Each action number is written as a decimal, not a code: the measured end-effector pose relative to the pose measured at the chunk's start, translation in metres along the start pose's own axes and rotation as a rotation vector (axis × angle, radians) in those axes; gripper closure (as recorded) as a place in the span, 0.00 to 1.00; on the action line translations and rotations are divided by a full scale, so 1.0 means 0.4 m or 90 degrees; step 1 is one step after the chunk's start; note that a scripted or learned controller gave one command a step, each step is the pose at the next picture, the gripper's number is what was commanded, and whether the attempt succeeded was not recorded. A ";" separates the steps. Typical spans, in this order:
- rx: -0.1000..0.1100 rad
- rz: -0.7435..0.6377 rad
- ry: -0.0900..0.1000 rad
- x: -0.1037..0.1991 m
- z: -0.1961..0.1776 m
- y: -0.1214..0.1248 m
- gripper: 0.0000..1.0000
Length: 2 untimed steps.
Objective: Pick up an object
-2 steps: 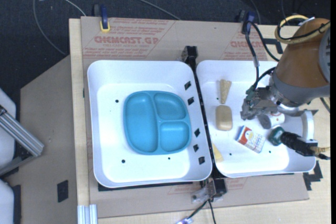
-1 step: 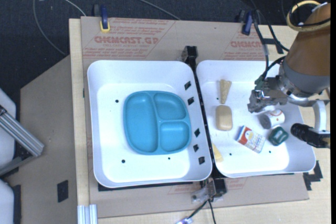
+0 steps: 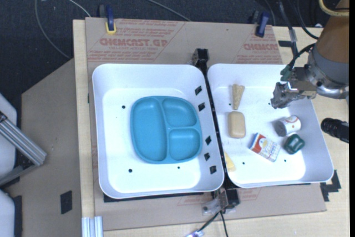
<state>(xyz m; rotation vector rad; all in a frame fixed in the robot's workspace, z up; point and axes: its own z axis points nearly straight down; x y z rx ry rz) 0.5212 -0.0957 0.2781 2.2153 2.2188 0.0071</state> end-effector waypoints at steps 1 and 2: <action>0.005 -0.003 0.002 0.144 0.036 0.042 1.00; 0.004 -0.003 0.002 0.275 0.081 0.109 1.00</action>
